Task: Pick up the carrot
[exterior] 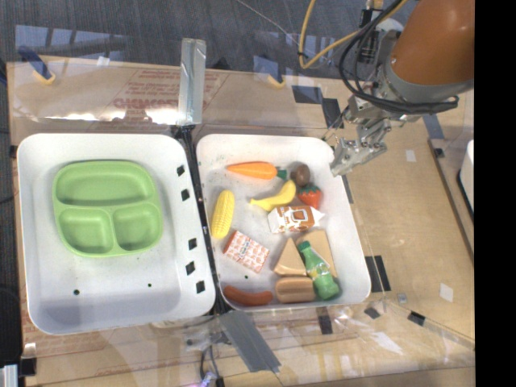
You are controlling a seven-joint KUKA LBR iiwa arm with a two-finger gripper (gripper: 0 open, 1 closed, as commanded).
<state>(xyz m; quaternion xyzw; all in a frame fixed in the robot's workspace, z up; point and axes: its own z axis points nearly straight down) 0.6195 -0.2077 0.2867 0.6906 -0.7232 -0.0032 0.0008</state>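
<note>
Near right bin [345, 216] far edge: carrot [251, 169] fully visible; gripper [351, 156] over far-right corner, empty, finger state unreadable.

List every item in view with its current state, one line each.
Orange toy carrot: lying flat in the right white bin, untouched.
Yellow plastic banana: lying below the carrot.
Yellow corn cob: lying lengthwise.
Green bottle: on its side.
Green divided plate: flat in the left white bin.
Hand: over the right bin's upper right corner.

Carrot [251, 169] in right bin [348, 240] (hand [348, 156] beside)
</note>
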